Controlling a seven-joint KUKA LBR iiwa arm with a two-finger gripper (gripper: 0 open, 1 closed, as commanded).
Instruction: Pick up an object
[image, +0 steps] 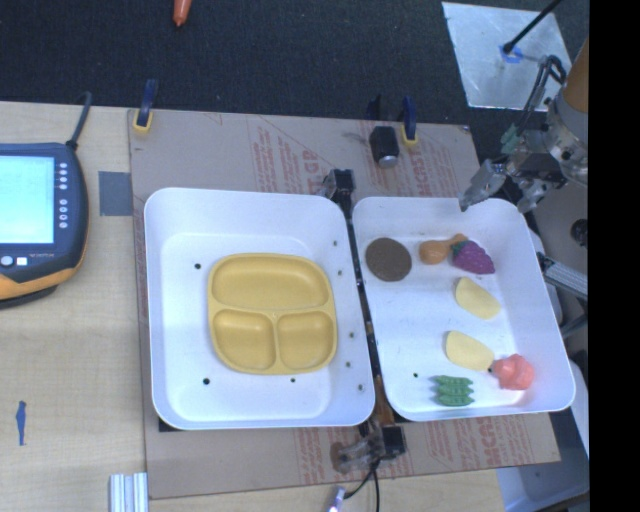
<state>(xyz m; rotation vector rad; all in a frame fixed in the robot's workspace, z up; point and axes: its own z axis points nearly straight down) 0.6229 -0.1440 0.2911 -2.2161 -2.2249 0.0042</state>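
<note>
While the gripper (497, 185) hangs just off the right bin's (545, 300) far right corner, it carries nothing, and whether it stands wide or narrow I cannot tell. All the loose things lie in that bin: a brown disc (388, 259) near the far left corner, an orange piece (434, 251) touching a purple one (473, 257) along the far edge, two yellow pieces (477, 298) (468, 350) mid-bin, a green pod (452, 391) and a pink lump (514, 372) by the near edge. I judge they are spread apart so fingers can close on one. The left bin (170, 300) holds a yellow tray (272, 312), likely for sorting
</note>
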